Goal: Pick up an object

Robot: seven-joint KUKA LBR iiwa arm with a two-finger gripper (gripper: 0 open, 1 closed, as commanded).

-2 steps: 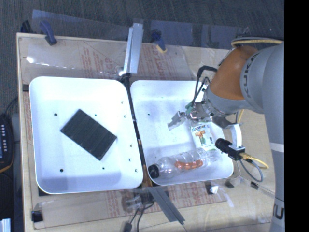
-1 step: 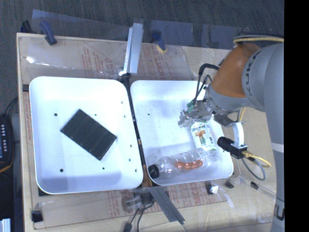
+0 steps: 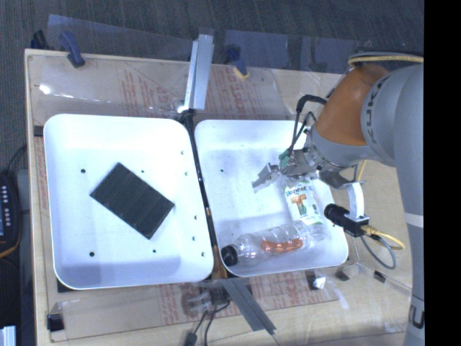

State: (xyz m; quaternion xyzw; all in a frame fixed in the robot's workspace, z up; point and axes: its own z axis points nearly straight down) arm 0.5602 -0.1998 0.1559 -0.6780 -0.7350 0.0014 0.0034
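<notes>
My gripper [image 3: 264, 176] hangs over the middle of the right bin [image 3: 223, 143], open with nothing between its fingers. Just to its right lies a white packet [image 3: 303, 202] with a green and orange label, partly under the wrist. A clear plastic bottle [image 3: 277, 241] with a black cap [image 3: 229, 255] lies on its side along the right bin's front wall. A flat dark grey rectangle [image 3: 132, 199] lies at a slant in the middle of the left bin [image 3: 65, 135].
The two bins meet at a dark divider [image 3: 202, 193]. A grey metal bar [image 3: 199, 71] stands behind them, with blue clamps [image 3: 72, 49] at the bench's back edge. The arm [image 3: 374, 114] reaches in over the right bin's right side.
</notes>
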